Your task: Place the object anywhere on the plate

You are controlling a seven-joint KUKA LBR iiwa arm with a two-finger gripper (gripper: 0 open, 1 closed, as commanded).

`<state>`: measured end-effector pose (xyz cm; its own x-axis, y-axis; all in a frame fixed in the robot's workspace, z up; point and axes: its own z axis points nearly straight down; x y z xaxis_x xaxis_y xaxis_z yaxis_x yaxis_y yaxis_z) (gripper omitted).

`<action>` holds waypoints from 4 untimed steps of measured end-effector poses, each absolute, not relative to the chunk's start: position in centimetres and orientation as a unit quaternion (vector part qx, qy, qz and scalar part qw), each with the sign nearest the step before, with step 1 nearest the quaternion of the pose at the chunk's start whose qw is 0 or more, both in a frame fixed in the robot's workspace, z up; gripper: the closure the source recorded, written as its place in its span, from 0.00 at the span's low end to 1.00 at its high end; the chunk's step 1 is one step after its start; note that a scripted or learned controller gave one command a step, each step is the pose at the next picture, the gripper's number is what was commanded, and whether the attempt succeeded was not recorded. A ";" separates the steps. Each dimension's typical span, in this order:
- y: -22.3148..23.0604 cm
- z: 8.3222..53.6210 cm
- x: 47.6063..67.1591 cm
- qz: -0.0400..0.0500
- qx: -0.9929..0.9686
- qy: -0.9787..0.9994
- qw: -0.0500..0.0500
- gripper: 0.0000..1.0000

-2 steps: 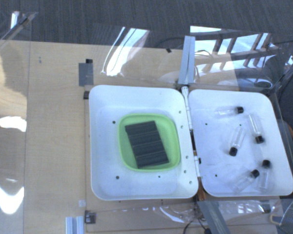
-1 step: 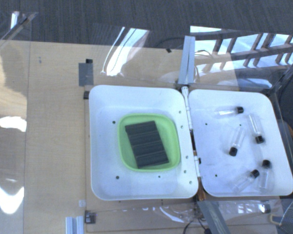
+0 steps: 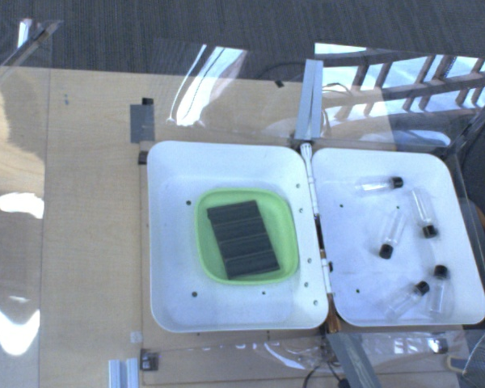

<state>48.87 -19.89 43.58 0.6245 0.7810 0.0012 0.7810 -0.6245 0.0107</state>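
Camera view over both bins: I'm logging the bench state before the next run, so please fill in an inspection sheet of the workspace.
Surface: pale wooden bench bearing two shallow white bins side by side, left bin and right bin.
Job's things: square green plate in the left bin, with a dark ribbed rectangular block lying on it, turned at a slant.
Clutter: several clear vials with black caps scattered in the right bin, most lying down.
Grippers: nothing seen.
Cables: a dark cable behind the bins; more wiring at the front edge.
Surroundings: dark ribbed floor; glare streaks from a clear panel.
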 end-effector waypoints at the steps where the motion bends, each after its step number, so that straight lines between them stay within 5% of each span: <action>1: -19.3 43.6 49.0 0.005 0.991 0.137 0.004 0.00; 3: -20.4 29.5 52.6 0.001 0.995 0.104 0.000 0.00; 4: -20.5 34.0 48.8 0.003 0.994 0.105 0.001 0.00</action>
<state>48.82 -20.53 34.01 0.9778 0.2093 0.0050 0.2093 -0.9779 0.0030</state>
